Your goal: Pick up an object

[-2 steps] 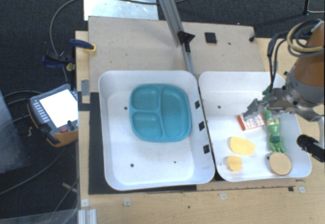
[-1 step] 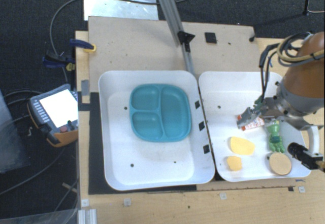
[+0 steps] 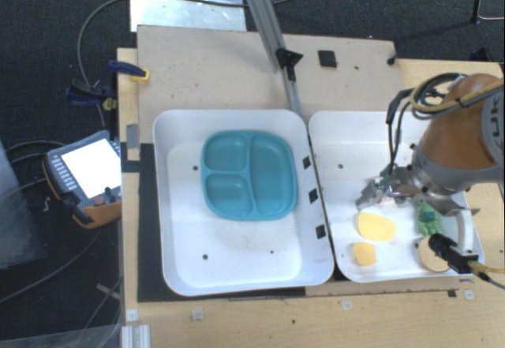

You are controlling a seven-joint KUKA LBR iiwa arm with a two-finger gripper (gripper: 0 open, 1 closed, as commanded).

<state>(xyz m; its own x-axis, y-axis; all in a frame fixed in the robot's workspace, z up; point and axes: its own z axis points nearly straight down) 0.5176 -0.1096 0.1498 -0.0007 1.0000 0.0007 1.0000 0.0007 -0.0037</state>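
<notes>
- Hand [image 3: 377, 193] sits low in the right bin [image 3: 335, 141], at the end of my arm [image 3: 458, 141], and I cannot tell how it is set; nothing shows as gripped by it.
- Just below it lies the larger yellow piece [image 3: 376, 226], the nearest thing to pick, close to the hand but not in it as far as I can see.
- I judge the step in hand to be the approach: I'm down among the things, with the grasp not yet made.
- For the next move I'd want the hand brought squarely over the larger yellow piece, lowered onto it and closed, then lifted straight up to see whether it comes along.
- That piece looks rounded and smooth, so I'd expect it to slip out if caught off-centre.
- Counting the right bin: two yellow pieces, the larger one and a smaller yellow piece [image 3: 364, 253] just below it, near the front wall.
- One green thing [image 3: 428, 222] lies to the right of them, partly under my arm.
- One tan round thing [image 3: 430, 256] sits at the front right corner, with a dark part of the rig across it.
- Counting the left bin [image 3: 177, 204]: one teal plate [image 3: 249, 174] with three compartments, well apart from the hand.
- Two white bins in all sit side by side on the tabletop [image 3: 205, 62].
</notes>
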